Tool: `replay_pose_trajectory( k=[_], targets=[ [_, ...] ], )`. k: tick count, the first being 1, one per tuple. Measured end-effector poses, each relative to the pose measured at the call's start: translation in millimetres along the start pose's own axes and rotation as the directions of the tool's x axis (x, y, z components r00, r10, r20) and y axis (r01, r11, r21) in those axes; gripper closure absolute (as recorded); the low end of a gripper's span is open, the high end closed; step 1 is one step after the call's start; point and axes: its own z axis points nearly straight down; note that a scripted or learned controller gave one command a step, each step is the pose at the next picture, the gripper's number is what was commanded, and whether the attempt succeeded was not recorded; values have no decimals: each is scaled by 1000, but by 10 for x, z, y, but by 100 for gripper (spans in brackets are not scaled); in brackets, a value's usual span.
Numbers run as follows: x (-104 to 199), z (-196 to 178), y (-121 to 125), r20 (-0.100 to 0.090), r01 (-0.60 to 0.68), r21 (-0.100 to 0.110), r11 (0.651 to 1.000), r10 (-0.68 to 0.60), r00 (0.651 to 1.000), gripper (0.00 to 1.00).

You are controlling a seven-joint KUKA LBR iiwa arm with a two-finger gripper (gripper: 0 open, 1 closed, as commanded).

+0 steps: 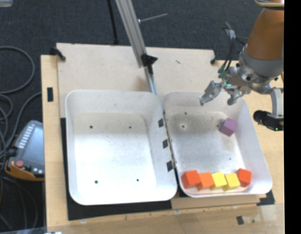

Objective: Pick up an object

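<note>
End effector (222, 93): fingers spread wide, holding nothing, up over the right white bin (255, 145).
Small purple block (228, 126): sits just below it.

Arm (266, 30) cut off by the upper right of the frame above its orange band. Handheld pendant (27, 151) at the left edge, partly out of frame, its face too small to read. Row of blocks (216, 179) at lower right: the rear faces lie against the bin wall (260, 152), hidden
</note>
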Motion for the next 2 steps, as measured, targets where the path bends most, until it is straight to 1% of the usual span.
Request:
replay_pose_trajectory(
  k=[1,2],
  targets=[
    [-853,977,-310,2,-9,9,1000,9,1000,0],
    [-797,1993,-329,2,-3,-2,1000,3,1000,0]
  ],
)
